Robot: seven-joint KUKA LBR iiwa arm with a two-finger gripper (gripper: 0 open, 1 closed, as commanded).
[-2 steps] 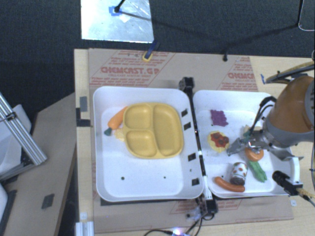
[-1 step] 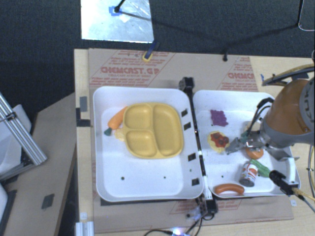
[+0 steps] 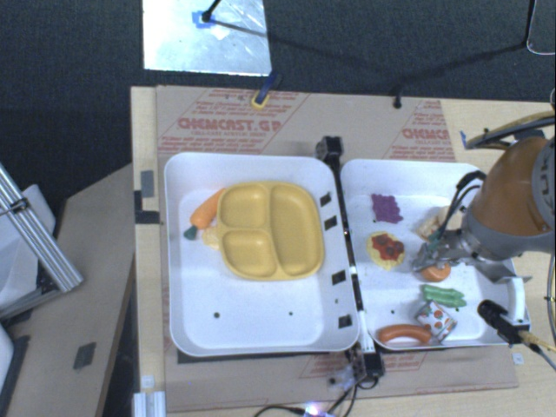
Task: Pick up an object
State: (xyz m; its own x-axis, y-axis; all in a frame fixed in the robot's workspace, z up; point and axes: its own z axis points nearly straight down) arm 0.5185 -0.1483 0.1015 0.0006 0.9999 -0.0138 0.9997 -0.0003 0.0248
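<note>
The gripper (image 3: 432, 259) is hanging low in the right bin (image 3: 408, 174); how its jaws are standing I cannot tell; the orange slice (image 3: 437, 273) is lying just beneath it, the small pizza (image 3: 387, 249) sitting just leftward.

Even bright overhead light; glare on foil sheet (image 3: 207, 23); soft shadows; slight overall blur, low resolution.

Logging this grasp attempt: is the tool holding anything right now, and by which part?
It cannot be told. The tool is down in the right bin, right at an orange round toy, but nothing visibly sits in its grip.
</note>
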